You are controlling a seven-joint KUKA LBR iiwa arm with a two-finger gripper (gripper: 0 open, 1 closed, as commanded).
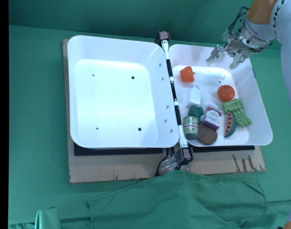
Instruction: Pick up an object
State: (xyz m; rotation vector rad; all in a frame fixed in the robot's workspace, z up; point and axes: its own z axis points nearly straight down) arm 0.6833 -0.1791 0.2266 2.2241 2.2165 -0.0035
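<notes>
Green bench [35,104] — cardboard sheet [112,171], cloth [183,204]

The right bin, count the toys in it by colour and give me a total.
In the right bin:
Orange or red: 2
Green: 4
White: 1
Purple: 1
Brown: 1
Total: 9

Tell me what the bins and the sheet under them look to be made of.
The bins: likely moulded plastic, smooth glossy white, judging by rounded corners and soft sheen. The sheet beneath: looks like plain brown cardboard, matte, with a ragged, nicked front edge.
</notes>
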